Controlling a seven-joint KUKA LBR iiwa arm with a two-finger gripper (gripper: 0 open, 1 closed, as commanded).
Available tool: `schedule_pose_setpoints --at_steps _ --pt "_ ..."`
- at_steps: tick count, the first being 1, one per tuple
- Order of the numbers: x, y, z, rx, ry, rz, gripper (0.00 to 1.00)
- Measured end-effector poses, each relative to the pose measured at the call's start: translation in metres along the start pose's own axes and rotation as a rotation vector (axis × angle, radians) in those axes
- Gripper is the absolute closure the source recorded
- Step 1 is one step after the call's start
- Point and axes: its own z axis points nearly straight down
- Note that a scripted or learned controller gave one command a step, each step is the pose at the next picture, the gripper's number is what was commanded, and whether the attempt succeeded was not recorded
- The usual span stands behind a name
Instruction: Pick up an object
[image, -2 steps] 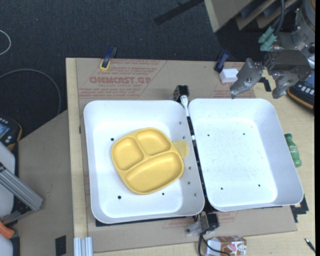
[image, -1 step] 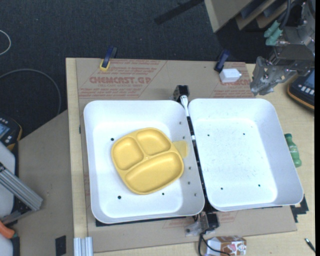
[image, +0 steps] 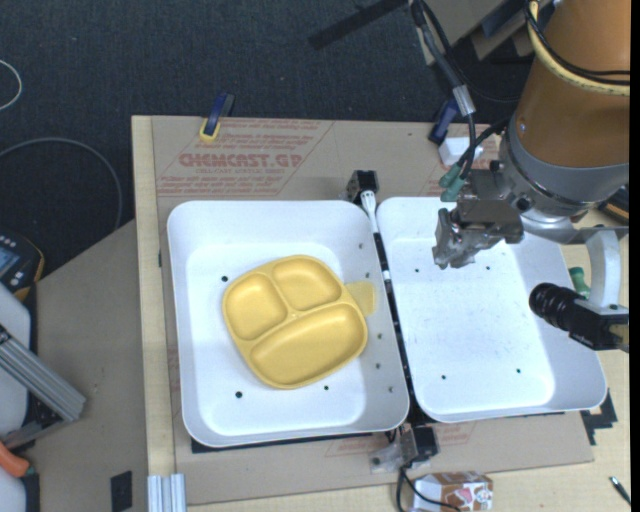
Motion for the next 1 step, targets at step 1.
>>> schedule_pose_setpoints --at_steps 1 --pt "0.0552 0.0011 -0.0189 -0.021 0.003 -0.006 1.00"
